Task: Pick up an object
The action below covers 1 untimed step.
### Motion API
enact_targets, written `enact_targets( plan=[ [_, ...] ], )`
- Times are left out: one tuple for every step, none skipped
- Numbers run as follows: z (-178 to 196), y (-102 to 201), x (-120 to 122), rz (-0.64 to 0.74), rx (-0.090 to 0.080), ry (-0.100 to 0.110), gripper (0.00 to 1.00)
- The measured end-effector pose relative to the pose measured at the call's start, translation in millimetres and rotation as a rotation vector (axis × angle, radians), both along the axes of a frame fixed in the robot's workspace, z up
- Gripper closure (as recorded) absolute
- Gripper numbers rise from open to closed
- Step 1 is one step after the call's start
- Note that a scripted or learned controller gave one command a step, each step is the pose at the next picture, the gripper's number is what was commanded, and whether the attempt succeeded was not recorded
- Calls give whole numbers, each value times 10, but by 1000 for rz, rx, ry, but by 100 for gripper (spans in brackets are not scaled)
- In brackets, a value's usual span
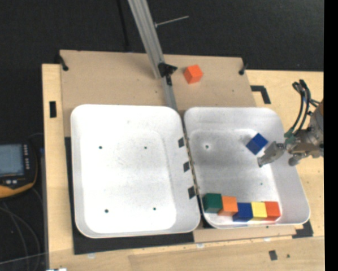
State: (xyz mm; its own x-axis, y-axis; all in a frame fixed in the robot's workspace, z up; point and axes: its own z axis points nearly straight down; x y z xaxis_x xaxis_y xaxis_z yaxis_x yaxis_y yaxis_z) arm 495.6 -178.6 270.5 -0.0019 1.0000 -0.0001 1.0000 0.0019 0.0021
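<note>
Hand point(282, 153) beside blue cube point(257, 143); block row point(241, 207) along right bin point(282, 123) front.

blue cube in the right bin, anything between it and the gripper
Nothing visible does. The blue cube lies alone on bare bin floor, just left of the gripper. The row of blocks sits along the near wall, out of the way.

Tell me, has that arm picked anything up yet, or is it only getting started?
Nothing looks picked up yet. The two-finger gripper sits at the right edge of the right white bin, beside a small blue cube that looks tilted; whether it grips the cube is unclear. A row of green, orange, blue, yellow and red-orange cubes lies along the bin's near edge. Securing and lifting one is left.
</note>
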Motion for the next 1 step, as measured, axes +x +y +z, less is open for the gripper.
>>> enact_targets(
  plan=[
    [-1693, -358, 235, -3, -1, 7, 0]
  ],
)
